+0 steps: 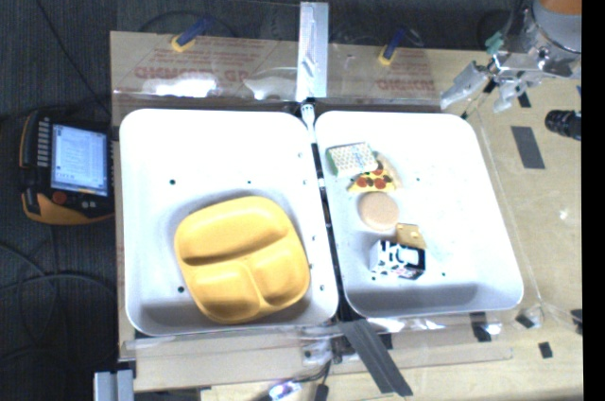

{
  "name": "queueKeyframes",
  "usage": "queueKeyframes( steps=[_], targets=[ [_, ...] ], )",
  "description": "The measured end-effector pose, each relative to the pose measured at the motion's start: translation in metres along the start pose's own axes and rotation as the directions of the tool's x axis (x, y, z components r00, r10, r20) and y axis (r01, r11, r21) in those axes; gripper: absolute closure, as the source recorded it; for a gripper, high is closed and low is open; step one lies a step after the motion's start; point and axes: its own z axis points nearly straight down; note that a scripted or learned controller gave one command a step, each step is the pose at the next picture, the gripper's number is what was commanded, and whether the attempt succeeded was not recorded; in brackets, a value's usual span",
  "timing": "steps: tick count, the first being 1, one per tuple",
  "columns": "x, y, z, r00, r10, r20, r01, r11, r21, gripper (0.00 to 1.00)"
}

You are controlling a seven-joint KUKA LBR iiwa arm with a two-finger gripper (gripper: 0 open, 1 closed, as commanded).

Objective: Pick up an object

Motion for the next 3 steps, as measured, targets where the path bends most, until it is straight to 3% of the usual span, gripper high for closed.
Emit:
queueKeyframes(
  steps=[1, 2, 3],
  targets=[
    [0.044, -0.002, 0.11, 0.999, -0.045, 0.002, 0.045, 0.999, 0.002, 0.0],
    [0.067, -0.002, 0.164, 1.0, -0.022, 0.005, 0.022, 0.999, -0.027, 0.0],
    [0.104, -0.041, 0.171, 1.0, -0.018, 0.013, 0.019, 0.999, -0.04, 0.0]
  ],
)
